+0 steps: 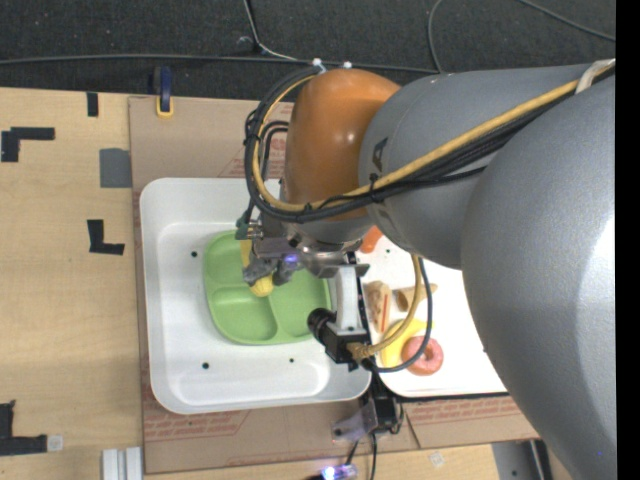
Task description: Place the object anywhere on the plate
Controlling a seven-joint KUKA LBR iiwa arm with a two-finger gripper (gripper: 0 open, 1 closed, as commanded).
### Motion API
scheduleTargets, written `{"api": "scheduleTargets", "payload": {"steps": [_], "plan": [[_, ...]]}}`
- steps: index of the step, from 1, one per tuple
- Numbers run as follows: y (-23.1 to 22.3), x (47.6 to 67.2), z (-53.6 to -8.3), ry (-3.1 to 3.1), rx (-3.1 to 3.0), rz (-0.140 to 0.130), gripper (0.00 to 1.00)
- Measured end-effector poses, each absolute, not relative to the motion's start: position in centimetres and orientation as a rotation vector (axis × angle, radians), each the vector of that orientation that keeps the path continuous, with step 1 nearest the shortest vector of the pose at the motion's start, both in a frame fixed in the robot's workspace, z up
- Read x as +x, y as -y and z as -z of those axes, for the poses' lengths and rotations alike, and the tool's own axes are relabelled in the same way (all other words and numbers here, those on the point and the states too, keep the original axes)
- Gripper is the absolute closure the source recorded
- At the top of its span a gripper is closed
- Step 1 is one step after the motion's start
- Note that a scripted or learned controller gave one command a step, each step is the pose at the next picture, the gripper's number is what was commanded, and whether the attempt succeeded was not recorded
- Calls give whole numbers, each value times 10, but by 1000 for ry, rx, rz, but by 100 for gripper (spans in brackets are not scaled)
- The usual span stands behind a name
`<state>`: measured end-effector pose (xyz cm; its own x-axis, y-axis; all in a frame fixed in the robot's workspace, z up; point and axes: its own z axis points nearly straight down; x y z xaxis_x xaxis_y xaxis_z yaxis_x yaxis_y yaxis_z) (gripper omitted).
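The grey arm [500, 188] comes in from the right and covers much of the right bin, its orange band [335, 133] sitting above the wrist, with yellow and black cables looping around it. The jaws [264, 268] hang over the left white bin [165, 298], directly above the green divided plate [235, 313] that lies on the bin's floor. A small yellow object [262, 287] shows just under the wrist housing, at the plate's upper middle, over or on the ridge between the plate's compartments. Whether it rests on the plate or is pinched cannot be told, since the wrist hides the fingertips; likewise it cannot be told whether the jaws are spread or pressed together.

The plate sits toward the right half of the left bin, its right edge passing under the arm's hardware.

In the right white bin [470, 378], partly under the arm, lie a pink ring-shaped toy [428, 358], a yellow piece [405, 336] beside it, and a tan, bread-like item [380, 303] nearer the divide between the bins. A small orange bit [370, 238] peeks out by the wrist.

Both bins rest on a brown cardboard sheet [200, 138] on the pale wooden worktop [60, 318], which bears black tape marks. A blue clamp [164, 86] grips the cardboard's far edge.
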<state>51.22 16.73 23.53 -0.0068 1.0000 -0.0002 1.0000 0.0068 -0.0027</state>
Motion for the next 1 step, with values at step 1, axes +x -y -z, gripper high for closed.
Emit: {"api": "scheduleTargets", "payload": {"steps": [1], "plan": [[-165, 513, -236, 2224, -2217, -4, 0]]}}
